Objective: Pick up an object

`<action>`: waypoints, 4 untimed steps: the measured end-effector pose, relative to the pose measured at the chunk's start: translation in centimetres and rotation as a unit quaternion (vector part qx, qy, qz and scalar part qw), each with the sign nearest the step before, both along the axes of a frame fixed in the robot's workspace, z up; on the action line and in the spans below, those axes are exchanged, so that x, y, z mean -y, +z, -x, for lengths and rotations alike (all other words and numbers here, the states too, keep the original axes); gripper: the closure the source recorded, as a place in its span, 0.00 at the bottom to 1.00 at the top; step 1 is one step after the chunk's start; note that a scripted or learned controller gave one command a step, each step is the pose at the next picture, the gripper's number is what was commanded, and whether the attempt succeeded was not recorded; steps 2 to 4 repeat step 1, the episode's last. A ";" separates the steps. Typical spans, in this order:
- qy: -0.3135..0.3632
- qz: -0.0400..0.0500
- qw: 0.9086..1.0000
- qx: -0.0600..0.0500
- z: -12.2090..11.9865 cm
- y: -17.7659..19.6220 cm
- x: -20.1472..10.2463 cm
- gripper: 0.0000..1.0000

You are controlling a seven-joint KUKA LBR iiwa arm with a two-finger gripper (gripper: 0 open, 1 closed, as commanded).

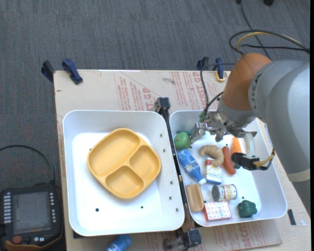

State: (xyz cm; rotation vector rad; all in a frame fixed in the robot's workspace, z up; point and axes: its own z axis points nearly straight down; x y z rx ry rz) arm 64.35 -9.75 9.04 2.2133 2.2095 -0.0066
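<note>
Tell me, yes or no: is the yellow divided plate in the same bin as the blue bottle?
No. The yellow divided plate lies alone in the left bin, while the blue bottle lies in the right bin.

The cardboard-topped bench [125, 90] bears two white bins [73, 140] side by side.

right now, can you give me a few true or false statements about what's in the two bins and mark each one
1. The yellow divided plate lies in the left bin. True.
2. The green apple sits in the left bin. False: it is in the right bin, near its upper left corner.
3. The blue bottle lies on its side. True.
4. The small can sits on the yellow plate. False: it is in the right bin, beside the red and white box.
</note>
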 end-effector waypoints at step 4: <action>0.001 -0.006 1.000 -0.004 0.0 -0.2 4.9 0.00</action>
